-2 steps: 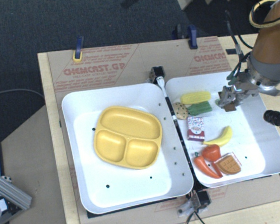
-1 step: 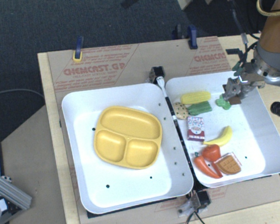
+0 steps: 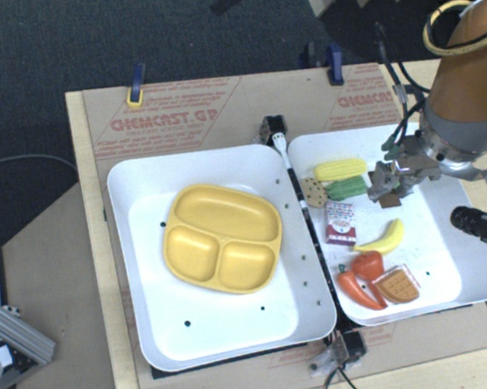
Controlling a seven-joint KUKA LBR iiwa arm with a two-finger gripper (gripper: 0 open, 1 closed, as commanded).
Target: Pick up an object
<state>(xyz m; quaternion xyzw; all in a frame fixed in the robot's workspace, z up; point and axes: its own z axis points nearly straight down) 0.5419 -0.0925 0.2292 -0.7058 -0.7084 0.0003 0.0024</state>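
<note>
I hang my gripper [image 3: 387,187] over the right bin [image 3: 467,289], just right of the green pickle [image 3: 345,189] and corn [image 3: 339,169]; I cannot tell my jaws' state. I should centre over one toy, descend straight, then close.

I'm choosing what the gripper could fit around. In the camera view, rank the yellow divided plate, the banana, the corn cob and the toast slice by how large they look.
Largest to smallest:
1. Yellow divided plate, by far.
2. Corn cob and banana: too alike to rank.
3. Toast slice, slightly smaller.
</note>
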